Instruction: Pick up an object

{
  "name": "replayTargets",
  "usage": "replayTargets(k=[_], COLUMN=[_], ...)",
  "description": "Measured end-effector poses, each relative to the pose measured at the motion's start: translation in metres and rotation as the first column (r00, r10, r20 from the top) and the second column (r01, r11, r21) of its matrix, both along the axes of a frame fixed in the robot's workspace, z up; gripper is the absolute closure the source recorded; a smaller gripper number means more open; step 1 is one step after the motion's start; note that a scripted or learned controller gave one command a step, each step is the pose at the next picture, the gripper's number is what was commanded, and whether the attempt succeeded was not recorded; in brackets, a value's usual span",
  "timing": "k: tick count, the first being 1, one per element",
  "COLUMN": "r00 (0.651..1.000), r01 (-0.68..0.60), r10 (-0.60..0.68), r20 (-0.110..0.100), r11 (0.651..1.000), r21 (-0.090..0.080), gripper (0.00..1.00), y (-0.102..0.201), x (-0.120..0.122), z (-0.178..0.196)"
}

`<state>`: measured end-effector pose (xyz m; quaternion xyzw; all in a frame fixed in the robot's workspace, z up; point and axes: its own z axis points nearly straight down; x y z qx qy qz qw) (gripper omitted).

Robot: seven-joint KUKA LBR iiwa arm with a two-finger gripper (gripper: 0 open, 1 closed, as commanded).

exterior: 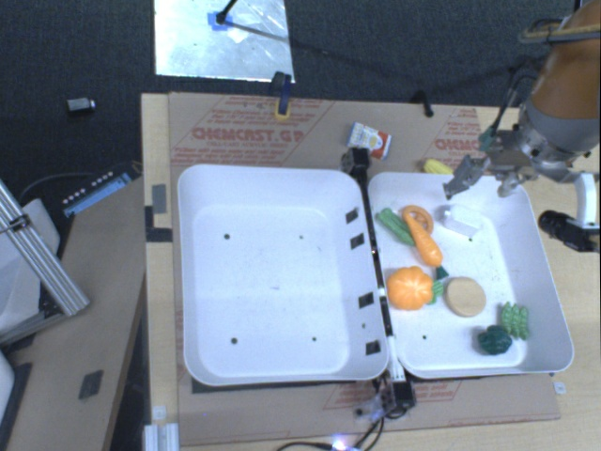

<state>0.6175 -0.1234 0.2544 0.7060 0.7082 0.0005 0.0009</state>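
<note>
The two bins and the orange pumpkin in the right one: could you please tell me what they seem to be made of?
Bins: probably thin moulded plastic, smooth matte white, with rounded corners and raised rims. Pumpkin: likely toy plastic, judging by its uniform bright orange and slight sheen, though foam or rubber cannot be ruled out.

Both bins (272, 181) are plain white. The right one holds an orange pumpkin (410, 287), an orange carrot (427, 245), a tan disc (465, 297) and dark green broccoli (494, 340).
</note>
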Motion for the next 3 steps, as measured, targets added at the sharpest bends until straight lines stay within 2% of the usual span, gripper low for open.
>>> replayTargets(k=[1, 2, 3], r00=[1.0, 1.0, 1.0], r01=[-0.003, -0.001, 0.007], r10=[0.003, 0.001, -0.007], r20=[-0.017, 0.001, -0.006], r11=[1.0, 1.0, 1.0], r21=[0.005, 0.0, 0.0], gripper=[0.0, 1.0, 1.0], y=[0.039, 0.035, 0.0], x=[-0.025, -0.02, -0.094], z=[-0.154, -0.134, -0.171])
